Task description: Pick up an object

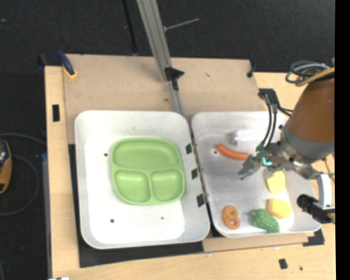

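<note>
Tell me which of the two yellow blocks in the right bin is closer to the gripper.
The upper yellow block, just below the gripper. The other yellow block lies farther toward the bin's near edge, beside the green toy.

Wooden bench (122,83) (dark floor (46,16) around)

No readable text

Nothing on the bench (134,86), the two white bins (93,156), or the objects in them carries lettering, numbers or labels that can be read.
</note>
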You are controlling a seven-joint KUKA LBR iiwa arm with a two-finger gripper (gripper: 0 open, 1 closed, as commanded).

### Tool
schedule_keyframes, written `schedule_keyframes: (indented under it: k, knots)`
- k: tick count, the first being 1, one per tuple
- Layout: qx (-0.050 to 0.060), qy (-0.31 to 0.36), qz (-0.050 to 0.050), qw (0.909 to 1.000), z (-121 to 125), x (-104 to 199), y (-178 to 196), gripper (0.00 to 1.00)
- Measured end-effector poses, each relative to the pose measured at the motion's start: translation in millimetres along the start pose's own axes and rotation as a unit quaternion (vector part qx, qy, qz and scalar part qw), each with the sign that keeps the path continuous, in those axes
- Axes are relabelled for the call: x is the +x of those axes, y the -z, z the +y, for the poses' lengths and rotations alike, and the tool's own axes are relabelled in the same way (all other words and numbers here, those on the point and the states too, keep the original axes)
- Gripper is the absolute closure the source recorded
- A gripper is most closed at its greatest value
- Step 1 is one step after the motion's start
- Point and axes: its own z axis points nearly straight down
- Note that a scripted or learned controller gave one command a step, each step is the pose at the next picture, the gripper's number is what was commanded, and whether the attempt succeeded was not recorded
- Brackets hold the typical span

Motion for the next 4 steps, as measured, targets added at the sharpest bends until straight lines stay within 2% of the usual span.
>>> schedule_keyframes:
  k: [1, 2, 3, 4]
  knots:
    - [-0.001, 0.000, 0.000, 1.0000, 1, 0, 1, 0.00]
    - [0.001, 0.000, 0.000, 1.0000, 7, 1, -60, 0.00]
    - [-0.001, -0.001, -0.001, 1.0000, 7, 0, -107, 0.00]
    - [-0.003, -0.003, -0.001, 1.0000, 9, -1, -94, 1.00]
